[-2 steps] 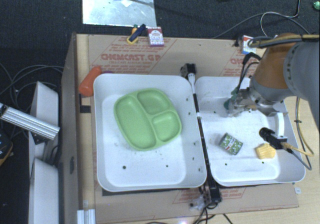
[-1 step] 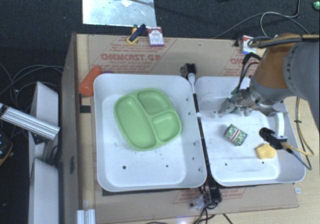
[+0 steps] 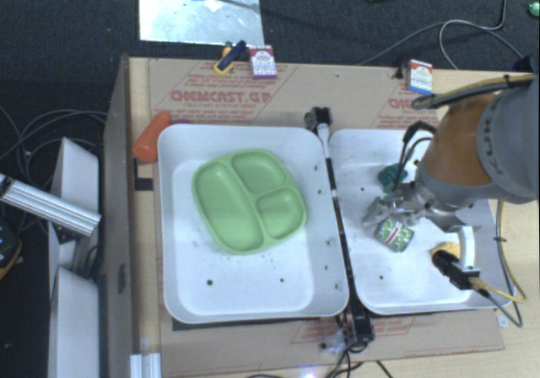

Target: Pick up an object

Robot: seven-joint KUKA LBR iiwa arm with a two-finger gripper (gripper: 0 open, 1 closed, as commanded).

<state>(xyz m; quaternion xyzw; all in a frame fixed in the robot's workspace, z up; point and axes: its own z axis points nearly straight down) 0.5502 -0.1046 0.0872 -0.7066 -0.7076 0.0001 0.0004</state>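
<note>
My gripper [image 3: 381, 214] is low in the right bin [image 3: 371, 283], near its middle, with the grey arm and its orange band reaching in from the right. A small green, white and red packet [image 3: 395, 235] lies right beside and just below the gripper, touching or nearly touching it; I cannot tell whether it is held. A teal object [image 3: 390, 175] lies just behind the gripper, partly hidden by the wrist.
A green divided plate [image 3: 249, 199] lies in the left bin [image 3: 194, 283]. An orange object [image 3: 152, 136] sits outside that bin's far left corner. Two small red and white boxes [image 3: 263, 62] [image 3: 419, 77] and a yellow tool [image 3: 229, 56] rest on the cardboard behind the bins.
</note>
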